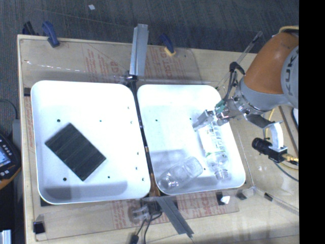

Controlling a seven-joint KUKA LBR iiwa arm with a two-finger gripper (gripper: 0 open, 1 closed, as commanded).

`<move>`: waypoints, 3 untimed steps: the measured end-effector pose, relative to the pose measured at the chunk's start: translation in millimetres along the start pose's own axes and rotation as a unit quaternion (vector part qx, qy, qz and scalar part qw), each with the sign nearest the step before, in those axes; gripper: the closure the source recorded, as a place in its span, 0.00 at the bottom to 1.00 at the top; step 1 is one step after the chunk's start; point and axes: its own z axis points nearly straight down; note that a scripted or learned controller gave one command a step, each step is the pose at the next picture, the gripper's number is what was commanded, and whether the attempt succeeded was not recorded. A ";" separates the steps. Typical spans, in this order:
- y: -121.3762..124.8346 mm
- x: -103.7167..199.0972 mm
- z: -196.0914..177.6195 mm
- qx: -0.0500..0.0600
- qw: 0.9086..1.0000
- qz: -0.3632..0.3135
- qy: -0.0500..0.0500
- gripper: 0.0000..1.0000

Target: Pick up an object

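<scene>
Clear plastic bottles are the only candidates near the arm, and both lie in the right bin (152, 136). One clear bottle (215, 150) lies on its side along the bin's right wall, its length running from just under the gripper (209, 117) down toward the near right corner. A second, squatter clear bottle (179, 173) lies at a slant close to the near wall, left of the first and apart from it. The gripper hangs over the upper end of the long bottle, at the bin's right part, with the grey arm and its orange band (269, 65) reaching in over the desk (254, 187) from the right. Whether the fingers are spread or closed cannot be told at this angle, and nothing can be seen between them. In the left bin (45, 187) a dark ridged rectangular pad (75, 151) lies flat and turned diagonally, toward the left and near part of that bin, well apart from the arm.
</scene>
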 end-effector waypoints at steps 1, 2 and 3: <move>20.3 -2.3 22.9 -0.001 1.000 -0.026 0.000 0.00; 7.9 -2.1 19.6 0.001 1.000 0.009 0.001 0.00; 28.8 -5.1 44.0 -0.001 0.999 0.047 -0.001 0.00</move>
